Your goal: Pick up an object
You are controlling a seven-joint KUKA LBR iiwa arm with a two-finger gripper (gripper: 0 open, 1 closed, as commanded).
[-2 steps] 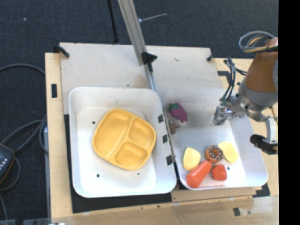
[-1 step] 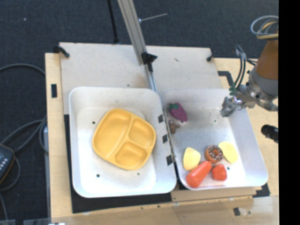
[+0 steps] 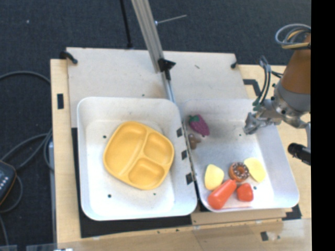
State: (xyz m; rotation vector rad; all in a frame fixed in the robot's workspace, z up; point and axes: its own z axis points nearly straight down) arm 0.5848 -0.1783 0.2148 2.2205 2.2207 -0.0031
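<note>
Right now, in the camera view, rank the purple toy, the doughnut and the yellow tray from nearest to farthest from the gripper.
1. Purple toy, to the left of the gripper, at the right bin's far left side.
2. Doughnut, below the gripper, in the cluster at that bin's near edge.
3. Yellow tray, across in the left bin.
</note>
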